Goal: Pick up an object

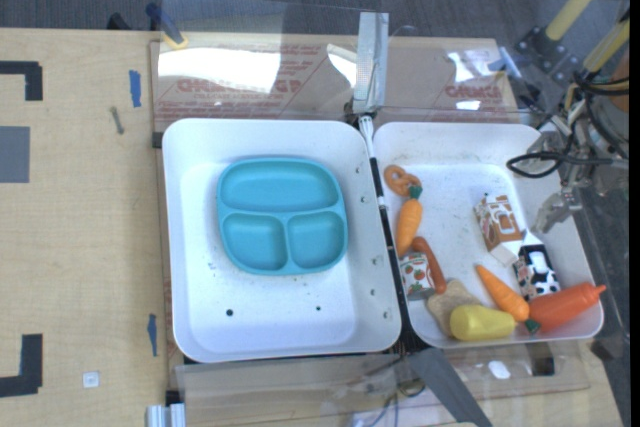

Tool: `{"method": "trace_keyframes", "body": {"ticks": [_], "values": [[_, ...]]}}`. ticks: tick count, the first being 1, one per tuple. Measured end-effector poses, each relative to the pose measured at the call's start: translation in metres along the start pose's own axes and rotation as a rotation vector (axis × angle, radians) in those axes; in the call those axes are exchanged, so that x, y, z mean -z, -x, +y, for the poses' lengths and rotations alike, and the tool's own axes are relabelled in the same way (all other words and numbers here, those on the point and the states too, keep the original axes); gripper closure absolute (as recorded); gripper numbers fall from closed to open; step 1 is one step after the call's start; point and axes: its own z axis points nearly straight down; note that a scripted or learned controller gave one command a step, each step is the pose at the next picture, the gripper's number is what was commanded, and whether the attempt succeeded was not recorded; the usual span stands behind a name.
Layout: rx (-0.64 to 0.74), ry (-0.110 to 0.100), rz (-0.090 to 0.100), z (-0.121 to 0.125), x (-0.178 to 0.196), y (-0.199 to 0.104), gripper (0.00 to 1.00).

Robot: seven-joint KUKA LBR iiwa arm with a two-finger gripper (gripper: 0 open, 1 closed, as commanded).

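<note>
Gripper (pixel 562 205) hangs at the right bin's (pixel 450 140) right rim, grip state impossible to tell; nearest pick, the cow-print carton (pixel 536 272), lies just below and left of it.

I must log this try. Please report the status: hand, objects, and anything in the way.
Hand at right bin's right edge, nothing seen in it. Toys clustered in right bin: carrot, yellow lemon. Blue tray in left bin.
</note>
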Motion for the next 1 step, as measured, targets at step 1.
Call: {"method": "trace_keyframes", "body": {"ticks": [1], "values": [[-0.086, -0.009, -0.026, -0.0124, -0.0716, -0.0202, 0.0]]}}
